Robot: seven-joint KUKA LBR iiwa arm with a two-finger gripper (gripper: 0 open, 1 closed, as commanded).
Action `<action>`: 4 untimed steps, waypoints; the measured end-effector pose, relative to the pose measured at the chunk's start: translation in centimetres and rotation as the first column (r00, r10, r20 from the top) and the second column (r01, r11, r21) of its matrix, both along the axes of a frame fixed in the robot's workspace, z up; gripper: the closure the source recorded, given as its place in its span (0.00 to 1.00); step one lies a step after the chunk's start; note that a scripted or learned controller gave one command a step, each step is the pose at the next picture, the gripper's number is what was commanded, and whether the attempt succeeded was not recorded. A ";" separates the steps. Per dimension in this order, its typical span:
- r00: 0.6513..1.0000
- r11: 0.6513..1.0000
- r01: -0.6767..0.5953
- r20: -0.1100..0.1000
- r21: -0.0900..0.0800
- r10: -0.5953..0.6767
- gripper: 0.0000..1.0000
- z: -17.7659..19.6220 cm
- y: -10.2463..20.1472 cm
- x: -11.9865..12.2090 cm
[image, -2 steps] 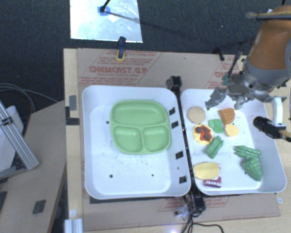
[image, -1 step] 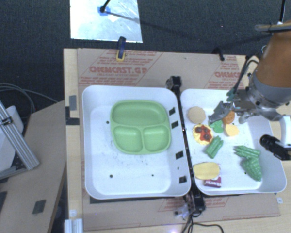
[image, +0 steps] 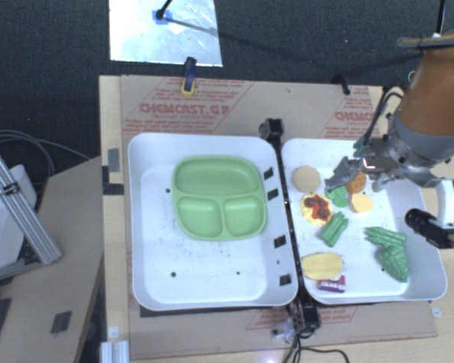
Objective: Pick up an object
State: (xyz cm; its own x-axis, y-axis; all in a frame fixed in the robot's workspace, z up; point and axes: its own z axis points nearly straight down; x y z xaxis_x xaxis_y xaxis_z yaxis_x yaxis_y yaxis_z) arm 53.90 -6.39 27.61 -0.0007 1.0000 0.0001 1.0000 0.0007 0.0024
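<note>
The right bin (image: 424,282) holds several toy foods. My gripper (image: 343,177) hangs low in the bin's upper middle, directly over a small green piece (image: 338,197) and beside an orange piece (image: 357,182). A yellow piece (image: 362,203) lies just below them. A tan round cookie (image: 307,178) is to the gripper's left. A yellow disc with red spots (image: 315,208) and a green bean pod (image: 334,229) lie further down. Nothing can be seen held.
The left bin (image: 147,278) carries a green divided plate (image: 218,198). In the right bin's lower part lie two bumpy green vegetables (image: 390,249), a yellow oval (image: 322,265) and a small red block (image: 333,283). A black part of the arm (image: 431,228) juts over the right rim.
</note>
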 end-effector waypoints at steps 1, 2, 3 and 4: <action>1.000 1.000 -0.014 0.005 0.004 0.014 0.00 6.0 9.9 -4.2; 1.000 1.000 -0.007 -0.015 0.001 0.007 0.00 -6.3 14.5 -5.5; 1.000 1.000 0.008 -0.005 -0.003 -0.008 0.00 -9.4 6.2 -3.3; 1.000 1.000 0.008 0.001 -0.005 -0.008 0.00 -9.1 -2.5 -1.2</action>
State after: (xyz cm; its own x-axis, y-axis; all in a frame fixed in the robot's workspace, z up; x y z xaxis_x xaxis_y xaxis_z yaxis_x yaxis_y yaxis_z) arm 52.70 -8.84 18.50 0.0072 1.0000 -0.0054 1.0000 -0.0072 0.0037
